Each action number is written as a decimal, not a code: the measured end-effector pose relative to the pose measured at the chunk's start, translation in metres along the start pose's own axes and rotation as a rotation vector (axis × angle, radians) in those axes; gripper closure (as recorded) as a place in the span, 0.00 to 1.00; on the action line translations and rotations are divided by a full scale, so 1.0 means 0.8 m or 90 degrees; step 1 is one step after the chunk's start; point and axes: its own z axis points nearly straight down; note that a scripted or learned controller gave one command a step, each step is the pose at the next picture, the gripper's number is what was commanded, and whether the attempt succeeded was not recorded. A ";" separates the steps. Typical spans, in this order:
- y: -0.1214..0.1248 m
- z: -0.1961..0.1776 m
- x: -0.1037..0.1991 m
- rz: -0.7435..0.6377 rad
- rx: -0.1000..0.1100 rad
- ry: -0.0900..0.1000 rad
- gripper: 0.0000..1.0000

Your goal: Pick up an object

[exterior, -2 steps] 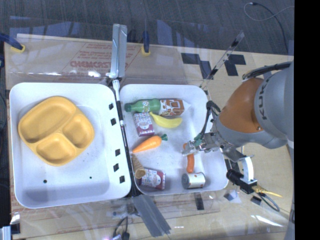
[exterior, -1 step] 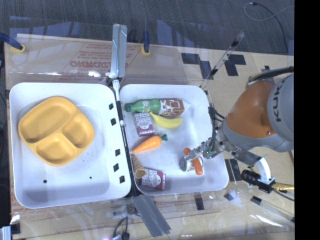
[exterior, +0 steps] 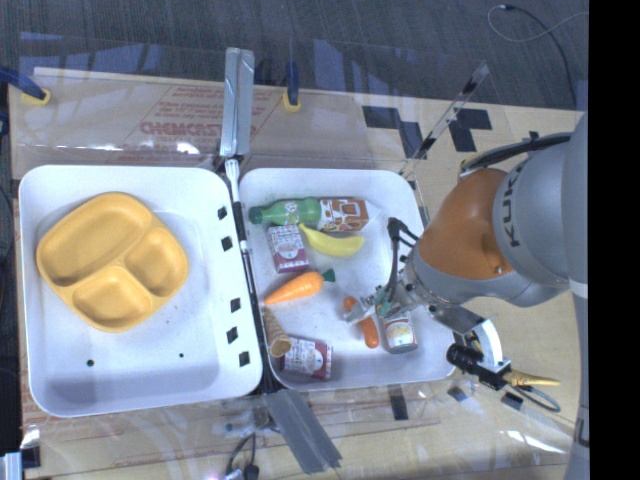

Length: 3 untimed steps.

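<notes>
Crowding the jaws (exterior: 385,306): can (exterior: 399,334), small carrot (exterior: 370,332).

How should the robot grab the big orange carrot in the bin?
Probably across the carrot's thick middle, coming straight down from above. It lies flat on the floor of the right bin, running left to right and a little tilted, so the fingers should close across its narrow width. There looks to be bare floor on both long sides, with the banana above it and a small box close by.
</notes>
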 end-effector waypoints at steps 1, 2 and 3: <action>0.000 -0.012 0.000 -0.003 0.001 0.000 1.00; 0.001 -0.024 0.001 -0.006 0.001 0.000 1.00; 0.077 -0.165 0.005 0.114 -0.001 -0.002 1.00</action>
